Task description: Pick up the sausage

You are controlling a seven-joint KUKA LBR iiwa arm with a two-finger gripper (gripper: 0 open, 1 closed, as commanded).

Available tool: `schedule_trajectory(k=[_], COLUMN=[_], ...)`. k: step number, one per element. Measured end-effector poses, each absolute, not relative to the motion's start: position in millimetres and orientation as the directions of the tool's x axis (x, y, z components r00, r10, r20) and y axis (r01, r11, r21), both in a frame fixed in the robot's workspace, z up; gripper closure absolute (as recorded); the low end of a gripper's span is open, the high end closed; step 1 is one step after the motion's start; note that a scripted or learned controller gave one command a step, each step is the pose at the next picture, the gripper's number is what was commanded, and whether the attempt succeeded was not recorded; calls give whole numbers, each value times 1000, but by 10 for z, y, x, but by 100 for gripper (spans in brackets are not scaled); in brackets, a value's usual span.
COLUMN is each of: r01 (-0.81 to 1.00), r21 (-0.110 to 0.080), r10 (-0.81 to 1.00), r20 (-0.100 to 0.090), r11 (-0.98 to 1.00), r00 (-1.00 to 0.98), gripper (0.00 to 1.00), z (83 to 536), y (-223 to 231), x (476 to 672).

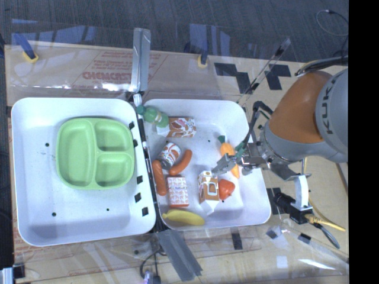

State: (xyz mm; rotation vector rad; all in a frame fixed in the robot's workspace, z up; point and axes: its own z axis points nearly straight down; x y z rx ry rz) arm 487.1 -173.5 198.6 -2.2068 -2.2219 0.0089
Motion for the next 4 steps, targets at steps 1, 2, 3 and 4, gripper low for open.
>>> schedule_trajectory(k=[1,2,3,4], r01=[965,958,959,867], r21=[-10,-10,-18,-11], r10=[965,958,959,867], r20=[-1,-1,-3,-4], r11=[-263,-286,-283,-498], r00=[263,286,283,498], gripper=[0,0,100,100], z=[1587,874,931,1754], y=[-1403,-1280,-1282,-1421], x=[5605,5731,5719,5149])
